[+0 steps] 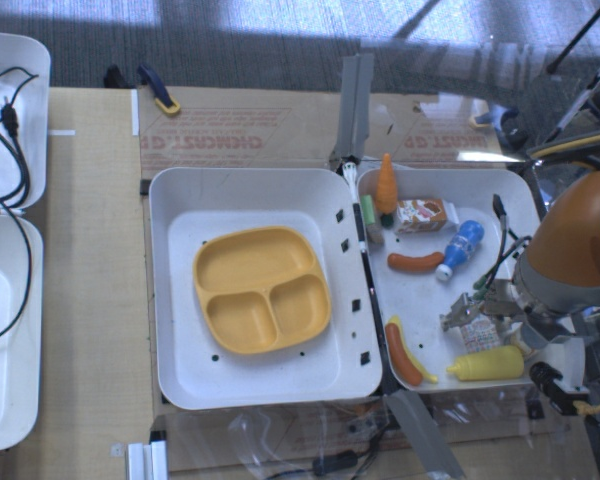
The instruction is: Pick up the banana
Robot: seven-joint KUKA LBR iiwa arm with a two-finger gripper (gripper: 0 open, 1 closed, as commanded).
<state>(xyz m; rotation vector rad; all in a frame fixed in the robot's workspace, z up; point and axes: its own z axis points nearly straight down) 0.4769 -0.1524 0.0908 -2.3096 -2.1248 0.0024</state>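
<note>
A thin curved yellow piece, which I take for the banana (426,372), lies in the front left corner of the right bin (525,193), pressed against a red sausage (401,352). A plumper yellow object with a pointed tip (490,365), like a squeeze bottle, lies at the bin's front right. My gripper (475,315) hangs low over the bin just above that plump yellow object, about a hand's width right of the banana. The grey and orange arm (570,243) hides its upper part. I see nothing held in the gripper.
Also in the right bin are an orange bottle (385,190), a green item (368,211), a snack packet (423,215), a second sausage (415,262) and a blue bottle (461,248). The left bin (170,298) holds a yellow divided plate (262,288).
</note>
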